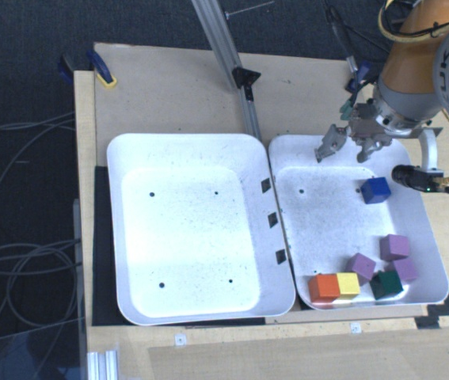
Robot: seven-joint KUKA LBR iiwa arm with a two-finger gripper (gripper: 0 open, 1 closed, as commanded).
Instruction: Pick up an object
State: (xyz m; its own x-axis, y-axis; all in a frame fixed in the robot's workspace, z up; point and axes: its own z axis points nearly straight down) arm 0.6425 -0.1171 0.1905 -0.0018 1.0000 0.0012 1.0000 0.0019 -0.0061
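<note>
Arm (pixel 426 42): grey with an orange upper section, reaching in from 3 o'clock, wrist over the far rim of the right bin.
Gripper (pixel 348 147): at about 1 o'clock in the view, hanging above the far end of the right bin; two grey fingers (pixel 329 144) spread wide apart, nothing between them.
Right bin (pixel 319 212): shallow, white, speckled floor, lying beside the left bin with three small dark clips along the shared edge.
Blue cube (pixel 375 190): on the right bin floor, at roughly 4 o'clock from the fingers, near but apart from them; not touched by either finger.
Near-corner cluster: at 5 o'clock in the view, well apart from the gripper, gathered in the near right corner of the right bin.
Orange block (pixel 325 286): leftmost of the cluster, touching the yellow block (pixel 348 284) at its 3 o'clock side.
Purple blocks: three, one (pixel 396 247) farthest up along the right wall, one (pixel 362 264) just above the yellow block, one (pixel 405 271) close to the right wall.
Dark green block (pixel 385 284): at the near rim, just below the purple pieces, at 3 o'clock from the yellow block.
Left bin (pixel 188 236): white, speckled, four small dark dots on its floor.
Bench (pixel 169 93): tan board under both bins, a grey metal rail (pixel 222 38) slanting across it at 12 o'clock.
</note>
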